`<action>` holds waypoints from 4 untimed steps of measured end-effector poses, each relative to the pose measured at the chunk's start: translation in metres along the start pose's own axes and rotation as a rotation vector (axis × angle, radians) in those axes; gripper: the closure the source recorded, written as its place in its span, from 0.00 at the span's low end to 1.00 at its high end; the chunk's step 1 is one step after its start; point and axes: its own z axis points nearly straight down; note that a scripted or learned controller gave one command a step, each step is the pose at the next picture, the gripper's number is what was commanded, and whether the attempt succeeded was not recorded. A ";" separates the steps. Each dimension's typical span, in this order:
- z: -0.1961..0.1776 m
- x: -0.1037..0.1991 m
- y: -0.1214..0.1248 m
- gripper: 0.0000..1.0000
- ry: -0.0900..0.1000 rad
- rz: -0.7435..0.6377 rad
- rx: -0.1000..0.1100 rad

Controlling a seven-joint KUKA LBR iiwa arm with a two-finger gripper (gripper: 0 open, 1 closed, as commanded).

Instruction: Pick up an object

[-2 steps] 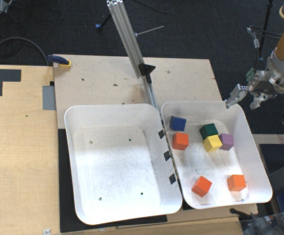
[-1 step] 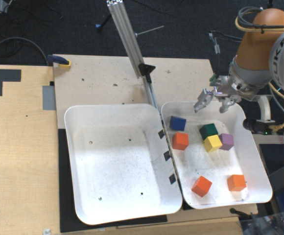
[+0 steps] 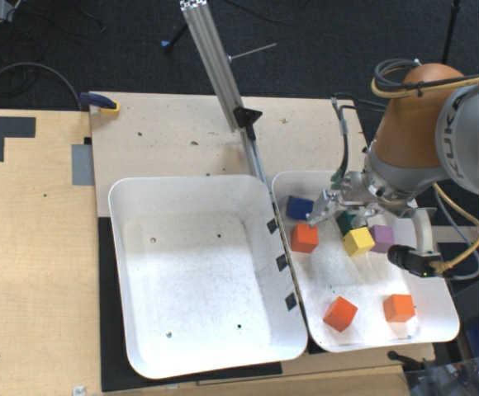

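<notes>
Yellow cube [image 3: 358,240], small and hard-edged, looks the likeliest target: it lies in the upper half of the right-hand shallow white bin [image 3: 438,330], directly under the metal gripper [image 3: 348,207], which hangs at the end of the grey arm with the orange band [image 3: 417,114]; whether the gripper's jaws are apart or together cannot be told, and nothing is visibly clamped. A dark green block [image 3: 344,221] sits touching the yellow cube at its eleven o'clock, half hidden by the tool, and a pale purple cube [image 3: 383,238] sits just beside it at three o'clock, so the cluster is tight and a clean grasp may be awkward. A dark blue cube [image 3: 299,208] lies at ten o'clock, with an orange-red cube [image 3: 305,238] near the bin's left wall at nine o'clock. Two more orange cubes, one [image 3: 340,313] at six o'clock and one [image 3: 399,308] at five o'clock, lie well apart. The left-hand white bin [image 3: 140,213] sits at nine o'clock, presumably as the drop side.
</notes>
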 end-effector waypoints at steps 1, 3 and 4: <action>0.016 0.000 0.026 0.00 -0.004 0.003 -0.008; 0.016 0.103 -0.054 0.00 -0.002 0.007 -0.002; 0.017 0.127 -0.077 0.00 -0.002 0.001 -0.004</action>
